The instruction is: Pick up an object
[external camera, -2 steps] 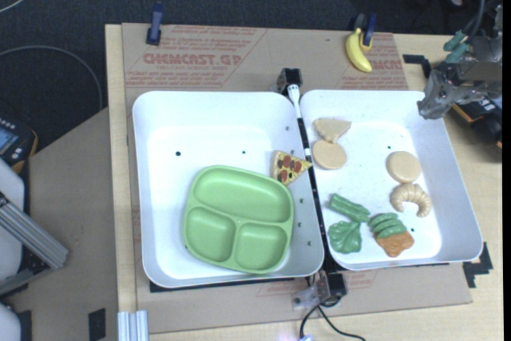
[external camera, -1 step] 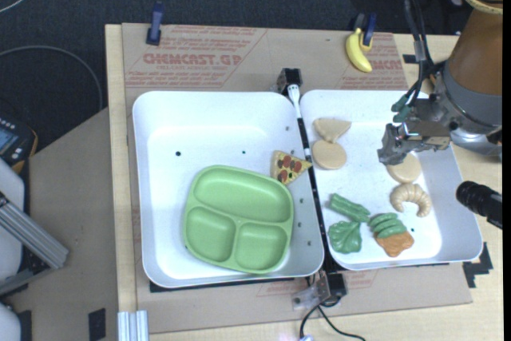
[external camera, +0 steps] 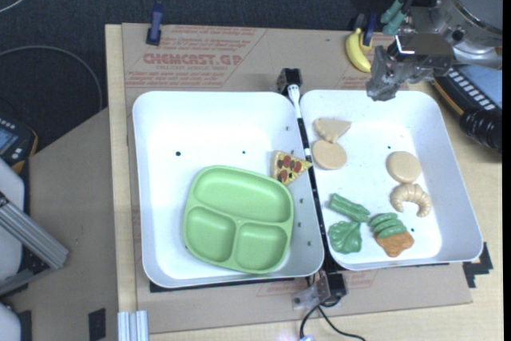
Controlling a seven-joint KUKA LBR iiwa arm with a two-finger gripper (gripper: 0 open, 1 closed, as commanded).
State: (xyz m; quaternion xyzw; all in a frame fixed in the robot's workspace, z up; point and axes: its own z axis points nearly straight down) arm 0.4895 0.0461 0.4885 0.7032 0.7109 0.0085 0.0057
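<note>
My gripper [external camera: 383, 84] hangs over the far rim of the right bin [external camera: 447, 243], above its back edge and apart from the toy food below. In that bin lie a tan wedge [external camera: 331, 128], a round cookie [external camera: 328, 155], another round biscuit [external camera: 403, 166], a croissant [external camera: 413, 199], green pods [external camera: 349, 208], a green leaf [external camera: 345, 236] and a carrot [external camera: 391, 234]. A pizza slice [external camera: 288, 166] rests in the left bin [external camera: 152, 140] by the divider. Nothing shows between the fingers.
A green divided plate [external camera: 238, 220] fills the front of the left bin. A yellow banana [external camera: 359, 50] lies on the cardboard behind the right bin, near a blue clamp [external camera: 155, 24]. A black strip [external camera: 302, 132] runs between the bins.
</note>
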